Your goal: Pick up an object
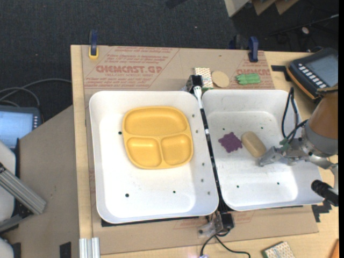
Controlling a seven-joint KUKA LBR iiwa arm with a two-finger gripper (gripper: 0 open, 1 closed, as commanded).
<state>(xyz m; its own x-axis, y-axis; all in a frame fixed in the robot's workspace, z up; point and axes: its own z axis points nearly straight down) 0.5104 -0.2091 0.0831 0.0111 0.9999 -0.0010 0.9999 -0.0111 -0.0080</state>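
Camera view: the pincer [265, 158], its state unclear, sits just right of a tan block [253, 143] lying diagonally.

I see two glossy white plastic bins [107, 160], a smooth matt yellow plastic tray [158, 136], and a brown paper-covered desk [134, 69].
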